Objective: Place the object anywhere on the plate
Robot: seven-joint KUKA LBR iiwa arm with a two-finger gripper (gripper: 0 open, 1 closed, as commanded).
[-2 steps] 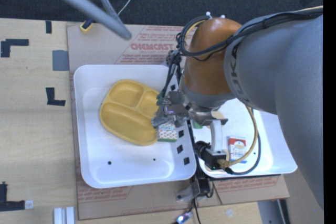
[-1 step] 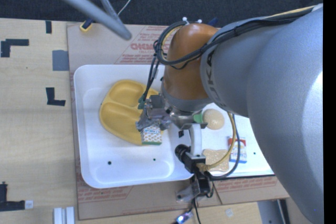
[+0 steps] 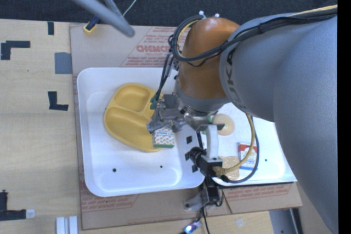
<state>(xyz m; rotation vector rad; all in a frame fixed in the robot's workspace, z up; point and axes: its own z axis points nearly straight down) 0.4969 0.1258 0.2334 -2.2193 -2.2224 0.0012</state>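
The gripper [image 3: 162, 130] hangs over the yellow plate's [image 3: 127, 115] right edge, a small patterned packet [image 3: 163, 140] at its tip.

Plate [image 3: 127, 115] in left bin [image 3: 93, 134], object [image 3: 163, 139] at its right edge

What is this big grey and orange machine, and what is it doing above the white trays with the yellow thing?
This is one picture, taken by a fixed camera above the bench, looking down at a slant. The big grey arm with the orange band is a robot arm that reaches in from the right. At its end is a two-finger gripper. Below it are two shallow white bins; the left bin holds a yellow plastic plate with compartments. A small green and white packet sits at the gripper's tip, over the plate's near right edge. Whether the packet is gripped or already resting there, I cannot tell.
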